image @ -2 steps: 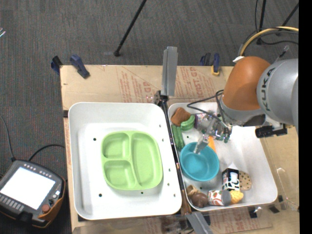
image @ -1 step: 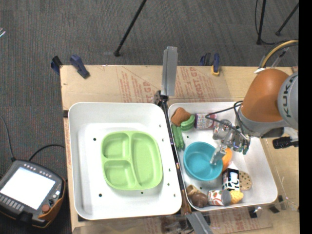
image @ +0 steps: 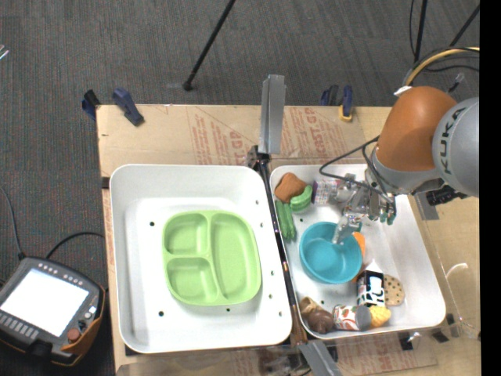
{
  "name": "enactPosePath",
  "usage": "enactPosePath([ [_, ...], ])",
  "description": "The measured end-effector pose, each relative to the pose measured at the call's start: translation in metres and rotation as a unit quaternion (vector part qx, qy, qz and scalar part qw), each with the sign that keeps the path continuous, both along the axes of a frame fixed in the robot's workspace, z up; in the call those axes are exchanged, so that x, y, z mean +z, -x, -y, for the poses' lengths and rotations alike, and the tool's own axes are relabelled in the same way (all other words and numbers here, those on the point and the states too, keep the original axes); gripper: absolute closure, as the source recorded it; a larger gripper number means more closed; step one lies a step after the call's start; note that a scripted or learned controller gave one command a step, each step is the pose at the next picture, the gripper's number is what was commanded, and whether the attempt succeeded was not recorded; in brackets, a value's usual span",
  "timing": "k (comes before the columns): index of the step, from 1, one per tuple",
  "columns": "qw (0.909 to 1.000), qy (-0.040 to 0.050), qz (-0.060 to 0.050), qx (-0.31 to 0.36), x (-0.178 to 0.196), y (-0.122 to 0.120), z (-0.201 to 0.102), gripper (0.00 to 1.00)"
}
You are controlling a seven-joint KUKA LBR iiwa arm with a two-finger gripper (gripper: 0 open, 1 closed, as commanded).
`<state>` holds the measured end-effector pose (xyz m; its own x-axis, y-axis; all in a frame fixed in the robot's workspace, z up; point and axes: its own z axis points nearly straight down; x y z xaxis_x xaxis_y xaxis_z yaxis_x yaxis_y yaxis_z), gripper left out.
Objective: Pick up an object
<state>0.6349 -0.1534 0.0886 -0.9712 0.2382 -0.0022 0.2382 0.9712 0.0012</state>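
Risk is a glancing miss: the gripper [image: 345,231] hangs over the blue bowl [image: 329,253] at its one o'clock rim, and closing there could skid off or tip it onto the orange piece [image: 359,243]. Arm reaches in from three o'clock, wrist angled down. Finger spacing: cannot tell.

Floor: dark grey ribbed carpet [image: 94,37].
Bench top: brown printed cardboard sheet [image: 211,135], blue clamps [image: 127,105] at rear edge.
Stands: black tripod legs [image: 211,41] on carpet.
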Motion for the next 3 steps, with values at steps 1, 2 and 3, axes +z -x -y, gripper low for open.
enactPosePath([
  [1,0.9998,-0.0008,-0.001,-0.018,-0.001,-0.001,-0.038,0.00],
  [2,0.9967,-0.0002,-0.002,-0.082,-0.002,0.103,-0.004,0.00],
  [3,0.9947,-0.0011,-0.001,-0.102,-0.002,0.070,-0.040,0.00],
])
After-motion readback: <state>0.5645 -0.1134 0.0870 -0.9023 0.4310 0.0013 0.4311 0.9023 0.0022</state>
